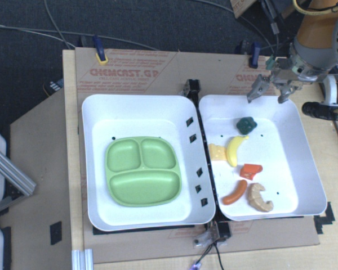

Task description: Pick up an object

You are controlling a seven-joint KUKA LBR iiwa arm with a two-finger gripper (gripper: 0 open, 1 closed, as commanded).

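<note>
Jaws point(269, 90) hang spread wide and empty over the right bin's point(304, 151) far rim. The green broccoli piece point(247, 125) sits nearest, the banana point(234, 149) just beyond — descend off-centre and 1 finger may clip the rim or nudge the piece away.

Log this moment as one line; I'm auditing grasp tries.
gripper: open, above right bin's far rim | holding: nothing | nearest: dark green item | green tray: left bin

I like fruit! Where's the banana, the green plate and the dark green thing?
banana point(234, 149): camera view, middle of its curve.
green plate point(142, 171): camera view, central divider.
dark green thing point(247, 125): camera view, its centre.
</note>
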